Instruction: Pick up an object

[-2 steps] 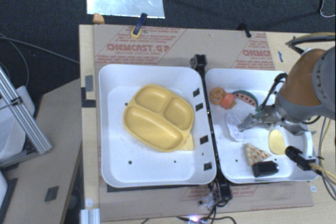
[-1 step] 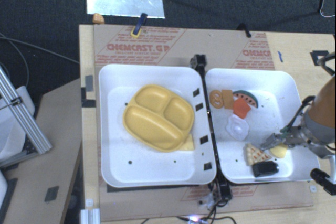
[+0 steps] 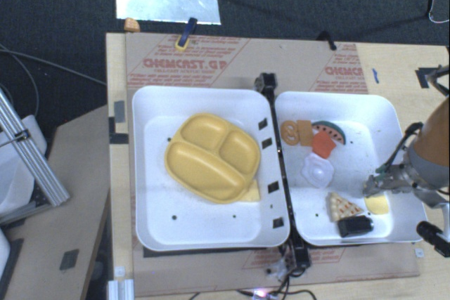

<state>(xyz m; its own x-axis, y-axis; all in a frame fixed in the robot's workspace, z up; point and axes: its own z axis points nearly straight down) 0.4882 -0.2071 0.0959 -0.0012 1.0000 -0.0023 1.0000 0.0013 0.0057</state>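
The right bin (image 3: 365, 109) holds several small toys. At its back lie an orange pretzel-shaped piece (image 3: 295, 132), a watermelon slice (image 3: 330, 130) and a red-orange block (image 3: 323, 145). A clear white cup (image 3: 317, 171) sits in the middle. Along the front are a waffle-patterned wedge (image 3: 343, 207), a black object (image 3: 355, 225) and a pale yellow piece (image 3: 378, 205). My gripper (image 3: 376, 186) reaches in from the right and hangs low over the bin's right front, just above and behind the yellow piece. I see nothing held in it.
The left bin (image 3: 151, 151) holds a large yellow divided plate (image 3: 212, 157). A black divider (image 3: 276, 165) with clips runs between the bins. Both stand on a cardboard sheet (image 3: 211, 63). A blue and yellow item (image 3: 186, 34) lies at the cardboard's far edge.
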